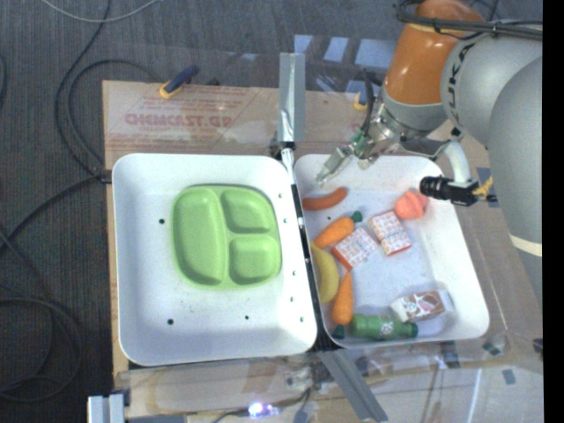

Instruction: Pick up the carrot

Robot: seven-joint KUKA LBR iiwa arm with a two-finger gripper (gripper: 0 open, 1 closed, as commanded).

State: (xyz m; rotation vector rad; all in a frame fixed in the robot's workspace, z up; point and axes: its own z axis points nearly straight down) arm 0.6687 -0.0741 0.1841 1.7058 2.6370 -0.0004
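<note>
Gripper (333, 167) up over right bin (458, 263) far edge, jaws apart, nothing btwn. Carrot (334, 232) lying near bin's left wall, just beside sausage (323, 199) & cracker pack (355, 247). Best: drop straight down, straddle mid-body across short axis, avoid neighbours.

This is a robotics lab or test cell rather than a home or shop. A large grey industrial arm with an orange band (429, 55) reaches over a work surface (203, 113) made of a printed board, with two shallow white bins (141, 263) set side by side and metal framing bars (288, 100) between and below them. Loose black cables (75, 113) trail across a grey carpeted floor (35, 51), and the bins hold plastic toy food (357, 245) and a green divided tray (227, 234).
</note>
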